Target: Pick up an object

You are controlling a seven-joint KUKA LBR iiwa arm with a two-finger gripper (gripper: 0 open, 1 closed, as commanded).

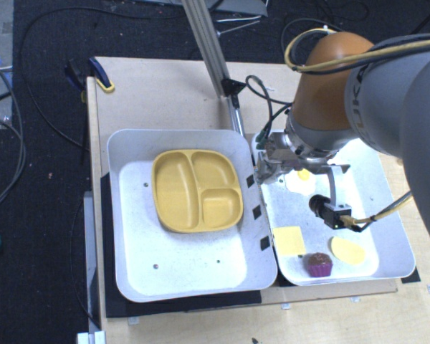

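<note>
The arm reaches in over the right bin (387,264), and the hand (301,172) hangs low over that bin's upper part, close to the wall it shares with the left bin (129,264). From this angle the wrist and its cabling cover the working end, so I cannot tell whether the hand is released or clenched, and nothing can be seen held in it.

The things that could be picked all lie in the right bin. A pale fried-egg-like piece (301,183) sits directly under the hand, partly hidden by it. A yellow square slice (289,240) lies below the hand, toward the near edge. Just past that slice is a small purple cupcake-like object (319,264), and beside it, further from the shared wall, a pale yellow round piece (348,251). A yellow divided plate (198,190) lies in the left bin, well apart from the hand, across the shared wall.

By the look of it, this is the approach step: the hand is placed over a target, most likely the pale piece beneath it, and no lift has begun. The next move calls for a straight descent onto that flat piece and a firm closing grip. Being thin and low, it may slip out, and the nearby bin wall leaves little room.
</note>
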